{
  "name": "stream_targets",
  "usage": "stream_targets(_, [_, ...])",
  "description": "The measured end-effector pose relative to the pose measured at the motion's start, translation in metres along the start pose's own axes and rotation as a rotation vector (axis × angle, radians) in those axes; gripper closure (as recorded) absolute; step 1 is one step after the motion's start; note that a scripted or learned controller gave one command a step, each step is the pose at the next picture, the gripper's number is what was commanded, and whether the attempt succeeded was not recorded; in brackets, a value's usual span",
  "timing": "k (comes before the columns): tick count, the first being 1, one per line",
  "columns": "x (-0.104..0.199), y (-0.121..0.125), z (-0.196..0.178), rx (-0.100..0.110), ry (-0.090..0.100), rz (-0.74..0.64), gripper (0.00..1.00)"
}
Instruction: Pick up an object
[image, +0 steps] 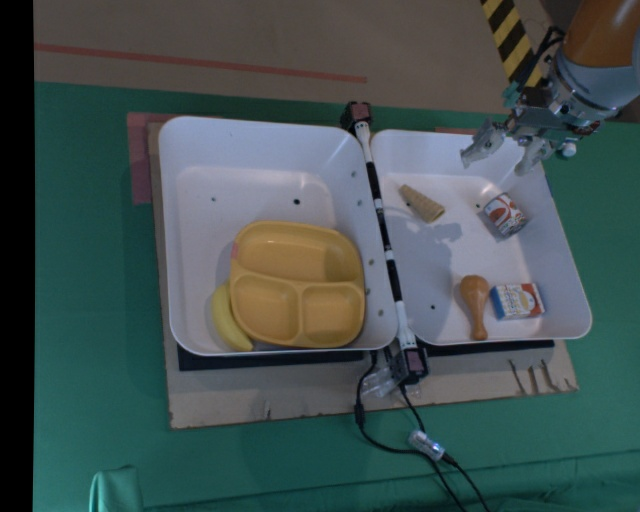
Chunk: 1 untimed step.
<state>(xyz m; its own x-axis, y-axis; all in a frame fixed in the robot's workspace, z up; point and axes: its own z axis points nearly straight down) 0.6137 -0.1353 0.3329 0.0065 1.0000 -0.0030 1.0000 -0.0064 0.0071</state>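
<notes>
The claw (508, 146) is hanging over the far edge of the right bin (560, 262) with its two fingers (482, 144) spread well apart, nothing between them and nothing touching them. The grey arm with its orange band (602, 30) is reaching in from behind and to the right of it.

Just below the claw, a small red-and-white can (504, 214) is lying tilted on the bin floor — the nearest thing to the fingers. To the claw's left an ice-cream cone (422, 203) is lying near the divider (384, 240) between the bins. Farther toward the near rim, a toy drumstick (476, 303) is resting just beside a small white carton (517, 300).

Well to the claw's left, the left bin (190, 200) is holding a yellow divided tray (297, 284), with a banana (227, 320) tucked against that tray's left edge. Both bins are sitting on cardboard (300, 400) over the green tabletop (90, 300).
</notes>
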Motion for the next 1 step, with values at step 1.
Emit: stream_targets(1, [0.0106,0.0011,0.1383,-0.007,-0.002,-0.001,0.00])
